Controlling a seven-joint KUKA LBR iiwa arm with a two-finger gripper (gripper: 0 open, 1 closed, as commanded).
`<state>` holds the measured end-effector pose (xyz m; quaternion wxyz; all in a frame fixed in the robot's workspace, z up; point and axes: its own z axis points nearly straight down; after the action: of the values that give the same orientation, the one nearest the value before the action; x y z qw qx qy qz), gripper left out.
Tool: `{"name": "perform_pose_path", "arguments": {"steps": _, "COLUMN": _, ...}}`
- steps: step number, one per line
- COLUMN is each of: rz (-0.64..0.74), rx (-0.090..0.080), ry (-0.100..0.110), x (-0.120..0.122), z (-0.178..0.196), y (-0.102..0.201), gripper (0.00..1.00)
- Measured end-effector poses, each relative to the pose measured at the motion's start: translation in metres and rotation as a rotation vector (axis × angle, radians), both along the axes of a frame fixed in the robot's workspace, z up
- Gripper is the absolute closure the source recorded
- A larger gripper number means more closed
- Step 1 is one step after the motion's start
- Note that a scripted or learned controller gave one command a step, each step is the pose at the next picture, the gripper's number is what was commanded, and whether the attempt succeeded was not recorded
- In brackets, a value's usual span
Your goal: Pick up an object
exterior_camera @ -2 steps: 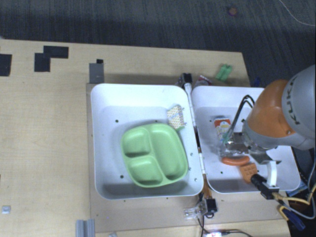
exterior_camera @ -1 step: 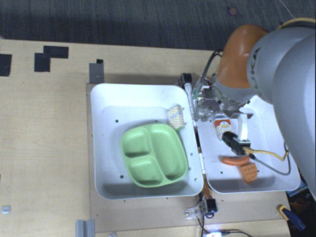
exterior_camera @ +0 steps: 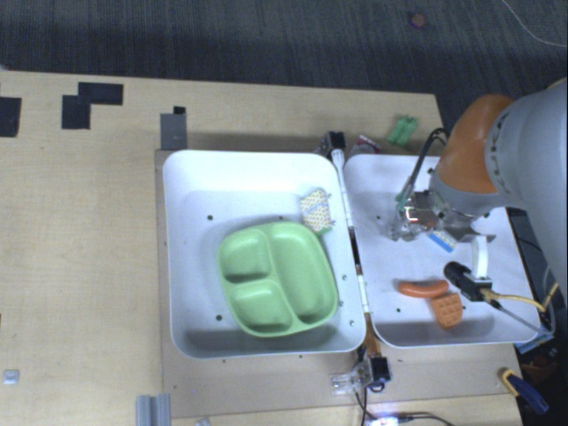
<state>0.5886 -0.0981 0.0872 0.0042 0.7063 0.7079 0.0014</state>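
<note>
Bench (exterior_camera: pixel 80 264): pale wood-coloured board, matt, filling most of the view. Beyond its far edge, across 12 o'clock, lies dark grey carpet (exterior_camera: pixel 266 25), with a thin pale cable (exterior_camera: pixel 519 16) trailing over it at 1 o'clock. Black tape patches (exterior_camera: pixel 91 103) are stuck to the board at 10 o'clock.

Two shallow white bins sit side by side, rims touching along the middle seam. A grey bracket (exterior_camera: pixel 173 130) stands at the left bin's (exterior_camera: pixel 191 193) 11 o'clock corner. A small green item (exterior_camera: pixel 402 130) lies on the bare board just past the right bin's (exterior_camera: pixel 373 185) far rim, at about 11 o'clock of that bin.

Left bin: a green divided plate (exterior_camera: pixel 278 278) lies flat, slightly toward 5 o'clock of the bin's centre. A small pale patterned piece (exterior_camera: pixel 316 208) rests at the plate's 1 o'clock edge, touching it or very nearly.

Right bin: the grey arm (exterior_camera: pixel 532 149) comes in from 3 o'clock, its orange band (exterior_camera: pixel 470 149) over the bin's far right part. The gripper (exterior_camera: pixel 406 229) points down at about 10 o'clock of the bin's centre, close to the floor. Seen from above, whether it is wide or narrow I cannot tell, and nothing is visibly held. A small blue piece (exterior_camera: pixel 439 240) shows just beside it, at its 4 o'clock. An orange sausage (exterior_camera: pixel 424 287) lies on the bin floor at 7 o'clock of centre, apart from the gripper. A tan waffle piece (exterior_camera: pixel 447 310) sits at 6 o'clock, touching or just beside the sausage's right end.
</note>
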Motion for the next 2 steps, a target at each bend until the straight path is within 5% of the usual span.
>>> {"name": "perform_pose_path", "arguments": {"steps": 1, "rz": 0.001, "rx": 0.003, "ry": 0.003, "x": 0.055, "z": -0.002, "y": -0.087, "gripper": 1.00}}
{"name": "perform_pose_path", "arguments": {"steps": 2, "rz": 0.001, "rx": 0.002, "ry": 0.003, "x": -0.018, "z": 0.092, "y": -0.108, "gripper": 1.00}}
